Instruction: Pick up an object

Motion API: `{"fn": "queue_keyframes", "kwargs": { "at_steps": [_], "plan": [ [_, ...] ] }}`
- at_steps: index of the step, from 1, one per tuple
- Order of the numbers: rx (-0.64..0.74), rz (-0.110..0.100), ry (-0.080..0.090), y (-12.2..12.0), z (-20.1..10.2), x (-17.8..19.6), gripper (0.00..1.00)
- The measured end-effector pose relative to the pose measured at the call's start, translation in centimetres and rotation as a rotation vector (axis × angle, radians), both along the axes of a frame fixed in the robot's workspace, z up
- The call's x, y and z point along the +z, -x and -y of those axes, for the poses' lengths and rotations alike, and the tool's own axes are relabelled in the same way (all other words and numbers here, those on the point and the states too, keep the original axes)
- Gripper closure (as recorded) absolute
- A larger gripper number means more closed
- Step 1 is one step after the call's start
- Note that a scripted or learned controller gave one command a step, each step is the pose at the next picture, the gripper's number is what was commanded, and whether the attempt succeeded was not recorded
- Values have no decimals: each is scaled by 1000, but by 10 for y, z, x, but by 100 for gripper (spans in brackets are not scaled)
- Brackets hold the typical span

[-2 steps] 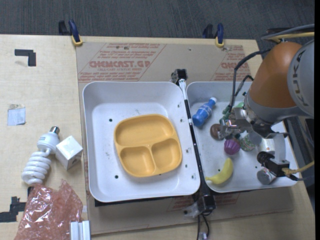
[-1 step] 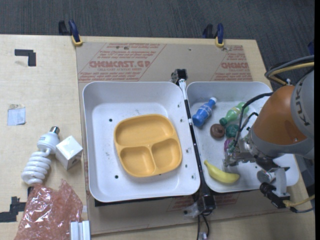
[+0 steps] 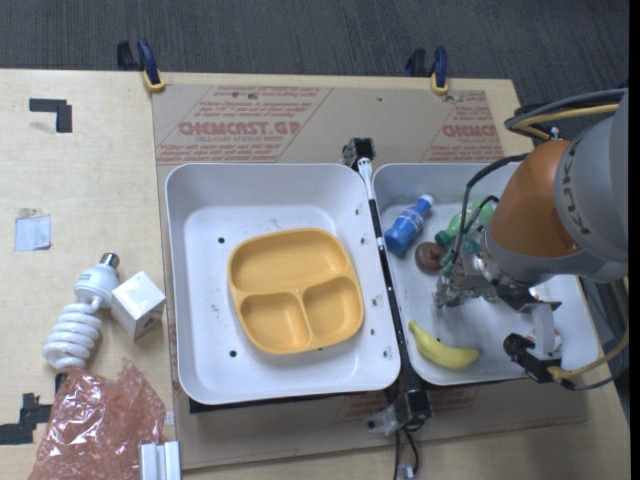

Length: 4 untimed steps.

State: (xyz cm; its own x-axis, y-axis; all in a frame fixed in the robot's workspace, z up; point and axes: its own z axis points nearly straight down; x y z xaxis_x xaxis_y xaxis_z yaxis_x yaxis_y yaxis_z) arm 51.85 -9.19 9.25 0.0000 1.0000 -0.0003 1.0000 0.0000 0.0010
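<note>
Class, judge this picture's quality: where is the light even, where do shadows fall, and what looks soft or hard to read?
Camera view: even, soft light on the yellow tray; mild shadow along the left bin walls; the arm shades the right bin; the tool area is dark and cluttered, detail soft; banana is clear.

Setting: a robotics laboratory test cell. Indicators: an industrial arm [image 3: 560,208] with exposed cabling; two white bins [image 3: 200,268] butted side by side on a protective-film sheet [image 3: 250,118]; blue clamps [image 3: 148,65] fixing that sheet to the plywood bench [image 3: 70,198]; black registration marks [image 3: 52,113] on the bench; grey carpet [image 3: 300,8] beyond.
</note>
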Motion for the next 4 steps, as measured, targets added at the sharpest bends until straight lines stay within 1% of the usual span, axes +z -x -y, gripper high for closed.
{"fn": "queue_keyframes", "kwargs": {
  "at_steps": [1, 2, 3, 4],
  "plan": [
    [-2, 3, 1, -1, 1, 10, 100],
    [-2, 2, 1, -1, 1, 10, 0],
    [-2, 3, 1, -1, 1, 20, 100],
    [1, -1, 0, 39, -67, 100, 100]
  ]
}}
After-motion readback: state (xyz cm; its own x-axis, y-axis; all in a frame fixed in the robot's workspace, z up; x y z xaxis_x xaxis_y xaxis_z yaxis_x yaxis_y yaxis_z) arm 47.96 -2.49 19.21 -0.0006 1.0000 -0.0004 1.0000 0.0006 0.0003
